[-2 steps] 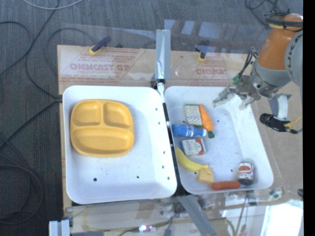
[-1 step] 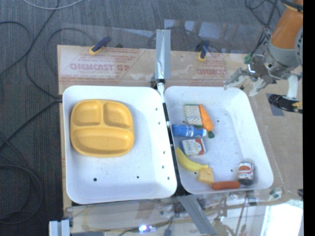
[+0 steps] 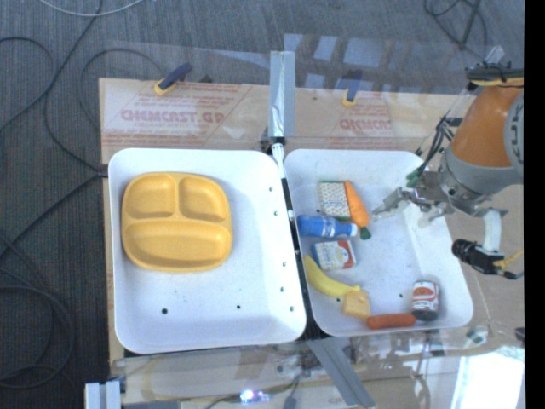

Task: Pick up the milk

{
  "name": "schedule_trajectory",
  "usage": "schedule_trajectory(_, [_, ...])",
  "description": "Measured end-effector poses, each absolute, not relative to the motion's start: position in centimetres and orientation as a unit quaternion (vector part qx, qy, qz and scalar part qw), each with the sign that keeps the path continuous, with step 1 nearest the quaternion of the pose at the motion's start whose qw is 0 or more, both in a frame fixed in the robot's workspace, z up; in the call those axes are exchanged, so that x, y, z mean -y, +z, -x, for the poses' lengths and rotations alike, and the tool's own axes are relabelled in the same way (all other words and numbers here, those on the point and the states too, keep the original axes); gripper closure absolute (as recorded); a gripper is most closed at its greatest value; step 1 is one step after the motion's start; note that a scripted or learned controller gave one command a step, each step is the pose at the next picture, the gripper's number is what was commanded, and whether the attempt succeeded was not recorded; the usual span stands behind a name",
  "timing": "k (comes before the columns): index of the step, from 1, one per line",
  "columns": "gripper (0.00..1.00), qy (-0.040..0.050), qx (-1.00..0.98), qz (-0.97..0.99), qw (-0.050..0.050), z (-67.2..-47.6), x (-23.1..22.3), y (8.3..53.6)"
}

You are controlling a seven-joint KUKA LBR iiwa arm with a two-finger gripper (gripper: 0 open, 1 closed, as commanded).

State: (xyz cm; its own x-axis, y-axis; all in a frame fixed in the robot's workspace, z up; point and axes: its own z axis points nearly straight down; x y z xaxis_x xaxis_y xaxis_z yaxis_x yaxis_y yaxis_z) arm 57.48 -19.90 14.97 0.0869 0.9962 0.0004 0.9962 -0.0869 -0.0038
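The milk [image 3: 335, 254] is a small white carton with blue and red print, lying near the middle left of the right bin [image 3: 443, 267]. A blue bottle [image 3: 326, 227] lies just behind it and a banana [image 3: 326, 280] just in front. My gripper [image 3: 410, 204] hangs over the right bin's far right part, well to the right of the milk and apart from it. Its fingers look spread open, with nothing between them. The grey arm with its orange band [image 3: 490, 135] comes in from the right.
In the right bin also lie a green-and-white packet [image 3: 334, 198], a carrot [image 3: 357, 204], a yellow cheese wedge [image 3: 358, 302], a sausage [image 3: 392, 320] and a small can [image 3: 425, 299]. The left bin [image 3: 255, 296] holds a yellow divided plate [image 3: 176, 221].
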Motion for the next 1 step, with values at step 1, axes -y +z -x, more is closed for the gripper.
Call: schedule_trajectory(1, [0.00,0.0016,0.730,0.684,-0.001,-66.07,19.50,14.57])
